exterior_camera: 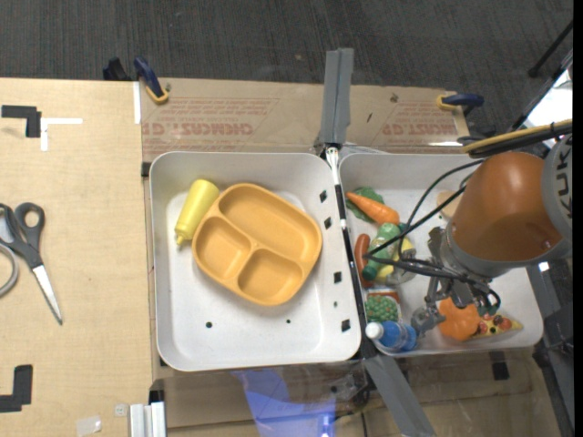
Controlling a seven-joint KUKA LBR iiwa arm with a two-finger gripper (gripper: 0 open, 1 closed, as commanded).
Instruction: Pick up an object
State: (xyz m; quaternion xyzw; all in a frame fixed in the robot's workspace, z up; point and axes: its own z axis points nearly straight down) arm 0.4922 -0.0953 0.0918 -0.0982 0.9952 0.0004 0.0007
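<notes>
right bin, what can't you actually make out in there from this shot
- Claw: the orange band and wrist cover it from above, so whether it grips anything is unclear.
- Orange toy: partly under the claw; touching or apart is unclear.
- Right bin: the arm hides its right half.
- Small toys by the carrot: overlapping, too small to name.

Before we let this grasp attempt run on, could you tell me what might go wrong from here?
1. The right bin is crowded: the gripper hangs low beside an orange toy, and may nudge neighbours or catch two things.
2. The blue bottle lies against the near wall, hard to get around.
</notes>
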